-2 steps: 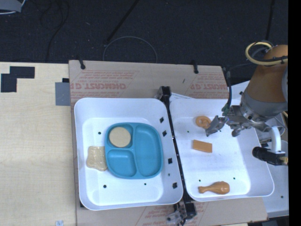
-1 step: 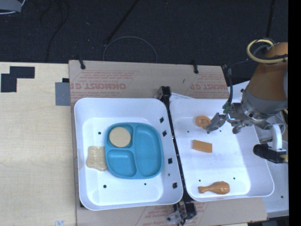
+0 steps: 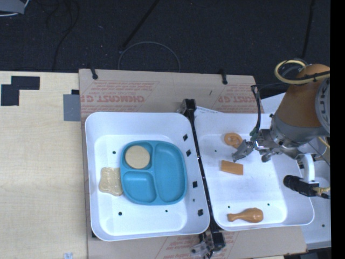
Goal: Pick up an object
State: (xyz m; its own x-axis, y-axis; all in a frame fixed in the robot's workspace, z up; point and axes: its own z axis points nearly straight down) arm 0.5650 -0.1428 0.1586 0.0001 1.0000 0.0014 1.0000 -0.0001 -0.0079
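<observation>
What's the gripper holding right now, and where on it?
Nothing: the gripper hangs open above the right bin, between the round piece and wedge.

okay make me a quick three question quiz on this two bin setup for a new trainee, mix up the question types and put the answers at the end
1. True or false: the blue divided tray sits in the left bin.
2. Multiple choice: what lies nearest the front edge of the right bin? A) the orange wedge-shaped block B) the toy drumstick C) the small round orange piece
3. Fill in: the round tan disc rests in the tray's back-left ____.

Key
1. True.
2. B; the drumstick lies near the front wall, while the block and round piece lie farther back, close to the gripper.
3. Compartment.
</observation>
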